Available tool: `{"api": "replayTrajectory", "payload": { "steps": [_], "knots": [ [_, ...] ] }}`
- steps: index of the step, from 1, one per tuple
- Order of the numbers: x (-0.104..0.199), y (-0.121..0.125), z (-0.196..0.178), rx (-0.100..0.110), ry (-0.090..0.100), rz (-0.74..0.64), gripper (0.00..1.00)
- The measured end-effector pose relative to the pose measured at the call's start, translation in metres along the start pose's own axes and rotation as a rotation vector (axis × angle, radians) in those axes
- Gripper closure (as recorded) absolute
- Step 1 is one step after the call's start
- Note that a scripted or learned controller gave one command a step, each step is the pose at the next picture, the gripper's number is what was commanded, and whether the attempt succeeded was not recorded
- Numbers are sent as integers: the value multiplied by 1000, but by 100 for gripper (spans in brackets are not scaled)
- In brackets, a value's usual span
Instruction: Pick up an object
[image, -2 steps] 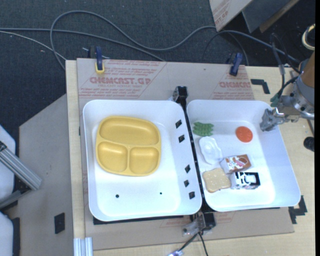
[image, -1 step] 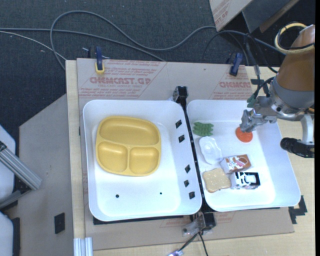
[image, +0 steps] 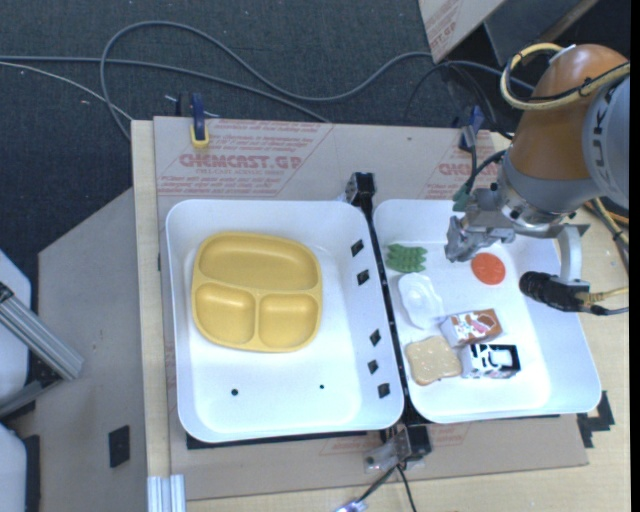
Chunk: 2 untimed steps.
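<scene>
Judging from how things lie, you see the task at its start: nothing is lifted yet, and every object rests on the floor of the right bin (image: 560, 395). The gripper (image: 466, 243) hangs low over the upper part of that bin, between the green piece (image: 406, 258) and the red disc (image: 488, 268), with nothing visibly held. The disc is the nearest candidate; it looks flat, round and smooth, just beside the gripper. The toast slice (image: 432, 360), the white lump (image: 420, 297) and the small packet (image: 473, 327) lie lower. The yellow divided plate (image: 257, 291) sits in the left bin (image: 200, 410)
</scene>
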<state>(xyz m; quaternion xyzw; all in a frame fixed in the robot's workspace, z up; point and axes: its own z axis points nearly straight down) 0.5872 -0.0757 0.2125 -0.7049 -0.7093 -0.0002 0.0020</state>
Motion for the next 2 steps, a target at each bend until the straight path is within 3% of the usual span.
{"api": "replayTrajectory", "payload": {
  "steps": [2],
  "knots": [
    [119, 10, -1, -4, 0, -1, 100]
  ]
}}
